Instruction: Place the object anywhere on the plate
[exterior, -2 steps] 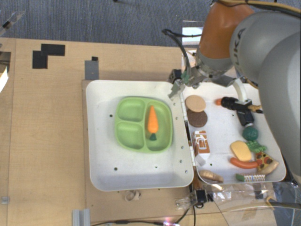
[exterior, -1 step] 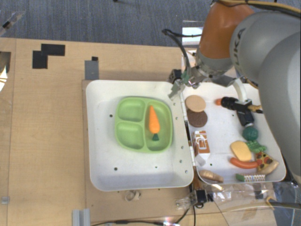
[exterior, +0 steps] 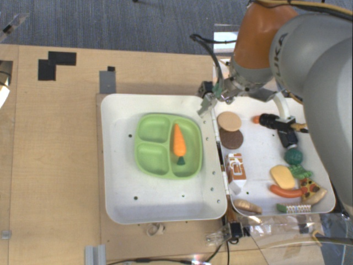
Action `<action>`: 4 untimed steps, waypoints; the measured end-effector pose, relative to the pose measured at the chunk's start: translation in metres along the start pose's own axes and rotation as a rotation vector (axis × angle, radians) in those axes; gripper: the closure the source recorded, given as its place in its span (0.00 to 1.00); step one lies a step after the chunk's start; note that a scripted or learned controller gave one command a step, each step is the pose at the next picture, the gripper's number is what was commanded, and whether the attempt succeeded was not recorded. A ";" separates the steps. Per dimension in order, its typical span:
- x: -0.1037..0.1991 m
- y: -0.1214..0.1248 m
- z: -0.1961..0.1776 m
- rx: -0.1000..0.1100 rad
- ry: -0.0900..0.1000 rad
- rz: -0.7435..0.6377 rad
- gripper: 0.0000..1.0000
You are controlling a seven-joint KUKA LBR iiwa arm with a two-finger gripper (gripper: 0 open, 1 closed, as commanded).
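A green divided plate [exterior: 157,148] sits in the middle of the left white bin [exterior: 127,203]. An orange toy carrot [exterior: 178,141] with a green stub lies lengthwise in the plate's long right compartment. My gripper [exterior: 210,99] hangs at the far end of the wall between the two bins, up and to the right of the plate and apart from the carrot. Nothing shows in it.
The right bin [exterior: 259,148] holds a tan disc [exterior: 229,120], a brown disc [exterior: 232,140], an orange-and-white box [exterior: 236,166], a green broccoli [exterior: 294,157], a yellow slice [exterior: 282,175], a red sausage [exterior: 285,191] and a pizza slice [exterior: 312,192]. The big arm overhangs that bin's far right.
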State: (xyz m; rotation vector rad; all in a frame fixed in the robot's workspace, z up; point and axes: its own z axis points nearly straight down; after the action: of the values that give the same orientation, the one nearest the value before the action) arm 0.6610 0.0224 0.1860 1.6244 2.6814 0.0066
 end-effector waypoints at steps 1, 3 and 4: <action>0.000 0.000 0.000 0.000 0.000 0.000 0.00; 0.000 0.000 0.000 0.000 0.000 0.000 0.00; 0.000 0.000 0.000 0.000 0.000 0.000 0.00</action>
State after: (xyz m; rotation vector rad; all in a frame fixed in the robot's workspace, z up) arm 0.6610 0.0224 0.1860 1.6244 2.6814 0.0066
